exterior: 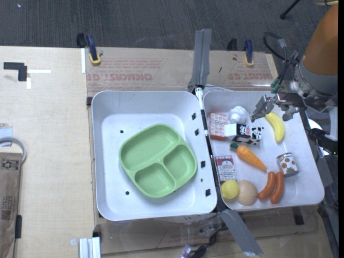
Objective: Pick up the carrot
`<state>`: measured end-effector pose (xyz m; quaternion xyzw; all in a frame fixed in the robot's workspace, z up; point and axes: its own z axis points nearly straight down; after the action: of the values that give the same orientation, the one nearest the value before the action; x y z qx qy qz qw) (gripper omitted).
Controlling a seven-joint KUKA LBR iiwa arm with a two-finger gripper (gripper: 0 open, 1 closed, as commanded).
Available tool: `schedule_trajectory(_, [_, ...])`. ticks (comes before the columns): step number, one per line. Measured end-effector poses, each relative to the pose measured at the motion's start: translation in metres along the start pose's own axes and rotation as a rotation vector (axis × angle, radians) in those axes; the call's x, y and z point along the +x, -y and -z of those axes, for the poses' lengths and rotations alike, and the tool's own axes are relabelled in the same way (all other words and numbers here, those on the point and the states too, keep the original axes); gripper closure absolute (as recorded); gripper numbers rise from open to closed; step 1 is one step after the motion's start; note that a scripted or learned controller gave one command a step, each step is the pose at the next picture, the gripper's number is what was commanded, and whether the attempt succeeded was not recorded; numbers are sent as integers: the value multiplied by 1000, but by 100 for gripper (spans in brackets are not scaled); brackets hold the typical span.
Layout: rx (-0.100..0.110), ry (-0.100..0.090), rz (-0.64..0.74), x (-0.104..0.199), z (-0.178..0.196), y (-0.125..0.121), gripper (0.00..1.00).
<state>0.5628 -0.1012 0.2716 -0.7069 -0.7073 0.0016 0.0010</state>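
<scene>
The orange carrot (252,157) with a green top lies slantwise in the middle of the right white bin (312,198), leaf end up-left. My gripper (274,110) hangs over the bin's far right part, above the upper end of a yellow banana (277,127). It is up and to the right of the carrot and apart from it. Its fingers stand spread, open, with nothing held between them.
Around the carrot lie a black-and-white carton (250,134), a red-white box (218,126), a white crumpled item (238,113), a red packet (226,170), a lemon (229,189), a tan ball (246,192), sausages (272,186) and a small can (288,164). The left bin holds a green divided plate (157,160).
</scene>
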Motion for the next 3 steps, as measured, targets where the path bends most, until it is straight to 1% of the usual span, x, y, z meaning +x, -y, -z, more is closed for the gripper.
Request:
schedule_trajectory(1, [0, -1, 138, -10, -98, 0, 0])
schedule_trajectory(2, [-3, -1, 250, -20, -180, 23, 0])
schedule_trajectory(3, [-2, -1, 247, -21, -172, 23, 100])
